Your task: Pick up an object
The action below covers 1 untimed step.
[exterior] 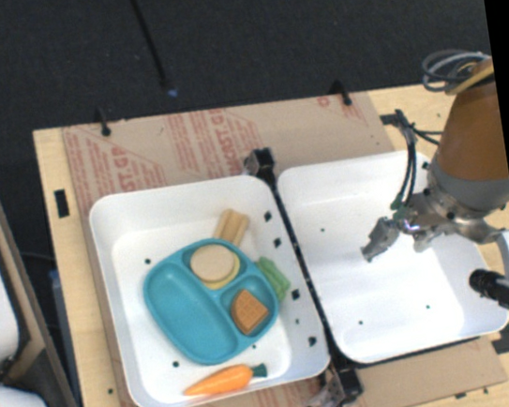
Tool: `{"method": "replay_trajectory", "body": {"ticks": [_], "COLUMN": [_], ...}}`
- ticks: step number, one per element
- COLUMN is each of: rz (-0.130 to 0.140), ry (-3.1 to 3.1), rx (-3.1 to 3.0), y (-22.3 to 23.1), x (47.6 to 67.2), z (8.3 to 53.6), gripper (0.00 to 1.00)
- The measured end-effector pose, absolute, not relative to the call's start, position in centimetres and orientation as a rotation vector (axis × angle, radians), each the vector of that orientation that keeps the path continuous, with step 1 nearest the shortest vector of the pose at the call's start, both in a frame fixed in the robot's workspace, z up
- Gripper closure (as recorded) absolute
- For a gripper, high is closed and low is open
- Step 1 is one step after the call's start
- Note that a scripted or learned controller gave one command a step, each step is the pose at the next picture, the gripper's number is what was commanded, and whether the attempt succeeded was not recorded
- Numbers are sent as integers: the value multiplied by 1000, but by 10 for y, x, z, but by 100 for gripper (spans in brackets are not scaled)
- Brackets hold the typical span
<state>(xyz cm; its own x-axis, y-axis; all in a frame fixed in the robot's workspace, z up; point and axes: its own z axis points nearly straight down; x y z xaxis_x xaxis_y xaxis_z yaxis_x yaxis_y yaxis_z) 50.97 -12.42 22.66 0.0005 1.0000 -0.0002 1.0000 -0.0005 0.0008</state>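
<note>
left bin (112, 266): blue tray (182, 318) carrying round cracker (214, 263) and waffle (250, 311); carrot (226, 379) along near wall
right bin (369, 337): gripper (380, 242) low over floor
fingers: cannot tell if spread or pressed together

In the left bin (112, 266) I see a teal divided tray (190, 312) lying flat and turned at a slant, with a round tan disc (214, 263) in its upper compartment and a brown waffle-like square (250, 310) in its right one. A tan block (231, 225) rests at the tray's top edge and a green piece (275, 278) pokes out at its right side. I see an orange carrot (219, 380) with a green top lying lengthwise along the bin's front wall, just below the tray.
</note>
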Motion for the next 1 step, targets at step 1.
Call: {"method": "replay_trajectory", "body": {"ticks": [1], "rz": [2], "ry": [2220], "rx": [2221], "y": [-125], "x": [510], "z": [237], "gripper": [100]}}
